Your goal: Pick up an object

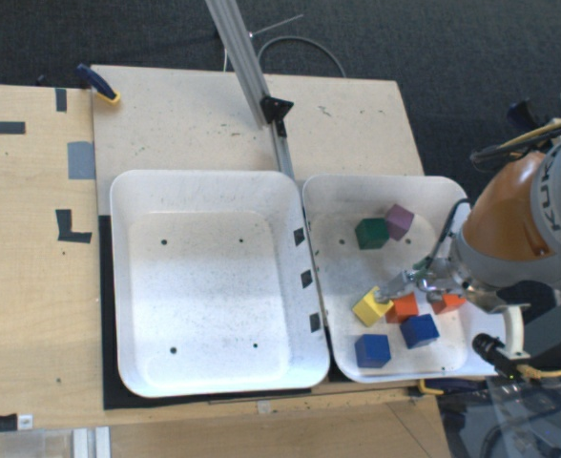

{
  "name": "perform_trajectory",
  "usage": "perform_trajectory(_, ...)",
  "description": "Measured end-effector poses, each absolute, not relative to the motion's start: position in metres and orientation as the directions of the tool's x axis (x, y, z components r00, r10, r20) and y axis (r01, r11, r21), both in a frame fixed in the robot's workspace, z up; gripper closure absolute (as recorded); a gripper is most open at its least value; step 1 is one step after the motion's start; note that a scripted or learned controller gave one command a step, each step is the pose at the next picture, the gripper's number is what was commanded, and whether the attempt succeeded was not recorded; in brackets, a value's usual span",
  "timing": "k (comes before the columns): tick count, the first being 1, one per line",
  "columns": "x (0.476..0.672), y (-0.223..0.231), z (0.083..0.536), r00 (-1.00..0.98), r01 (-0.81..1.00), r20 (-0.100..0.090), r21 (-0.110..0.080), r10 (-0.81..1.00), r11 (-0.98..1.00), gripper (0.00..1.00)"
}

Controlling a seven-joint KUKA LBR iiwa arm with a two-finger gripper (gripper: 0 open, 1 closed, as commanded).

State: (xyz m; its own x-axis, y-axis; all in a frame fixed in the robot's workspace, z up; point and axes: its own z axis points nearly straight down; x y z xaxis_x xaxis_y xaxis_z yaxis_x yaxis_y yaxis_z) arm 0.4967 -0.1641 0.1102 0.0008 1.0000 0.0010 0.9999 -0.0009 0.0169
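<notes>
Six small coloured blocks crowd the right white bin (452, 194); the gripper (406, 284), finger state untellable, approaches the yellow plastic cube (370, 307) at seven o'clock; next, close and lift.

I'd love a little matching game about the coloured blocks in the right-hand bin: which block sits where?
Things:
1. green cube
2. purple cube
3. yellow block
4. blue cube at the bin's near-left corner

Places:
A. touching an orange block
B. nearest the bin's front rim
C. left of the purple cube
D. farthest toward the back

Pairs: 1-C, 2-D, 3-A, 4-B
</notes>
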Motion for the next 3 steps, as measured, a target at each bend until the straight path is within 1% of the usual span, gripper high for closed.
perform_trajectory(1, 0.507, -0.171, 0.106, 0.006, 0.999, -0.013, 0.032, 1.000, -0.006, 0.00)
perform_trajectory(2, 0.496, -0.163, 0.101, -0.001, 1.000, 0.002, -0.004, 1.000, 0.001, 1.00)
perform_trajectory(3, 0.487, -0.160, 0.155, -0.001, 1.000, 0.000, 0.002, 1.000, 0.001, 1.00)
